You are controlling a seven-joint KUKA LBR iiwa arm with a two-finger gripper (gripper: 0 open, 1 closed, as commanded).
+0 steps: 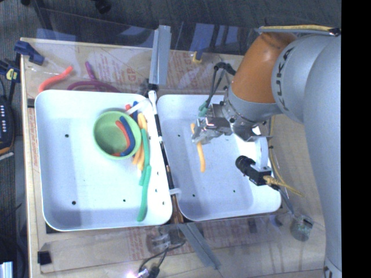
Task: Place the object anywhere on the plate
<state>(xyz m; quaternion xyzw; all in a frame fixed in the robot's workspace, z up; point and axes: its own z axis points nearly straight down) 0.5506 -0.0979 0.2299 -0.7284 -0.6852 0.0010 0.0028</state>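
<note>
The grey KUKA arm (301,91) with its orange band (261,68) is seen at the right side, reaching over the right bin (232,204). The two shallow white bins are placed side by side on the bench (87,62), and the left bin (64,172) is separated from the right one by a narrow dark gap. In the left bin a green plate (107,135) is found, slightly above the middle. A red strip and a blue strip are laid across the plate. A long green strip (144,184) is stretched from beside the plate down toward the lower right corner of this bin, and some orange strips (139,155) are lying just beside the plate's right edge. The gripper (204,133) is held low over the upper left part of the right bin. A thin orange object (201,155) is seen directly under it, pointing downward on the white floor; its upper end is met by the gripper, but whether it is pinched between them cannot be told, and how wide the pincer stands cannot be told either. The orange object is well apart from the plate, in the other bin.
</note>
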